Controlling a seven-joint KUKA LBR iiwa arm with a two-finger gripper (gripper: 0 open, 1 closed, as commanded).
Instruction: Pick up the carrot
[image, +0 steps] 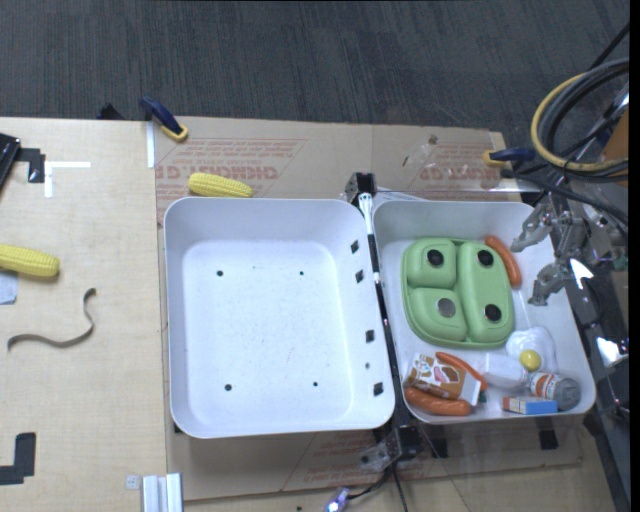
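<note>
Gripper (551, 262) at right edge of frame, over right bin (572, 322) rim, fingers spread, holding nothing. Carrot (503, 259) just beside green tray (460, 293).

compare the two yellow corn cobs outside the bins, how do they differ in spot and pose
The upper corn cob lies on the cardboard sheet just behind the left bin, close to its back rim. The left corn cob lies on the bare wooden bench, well away from that bin. The upper one lies nearly level in the view, and the left one tilts down slightly to the right. Both are yellow, lie flat on their sides and sit far from the claw.
</note>
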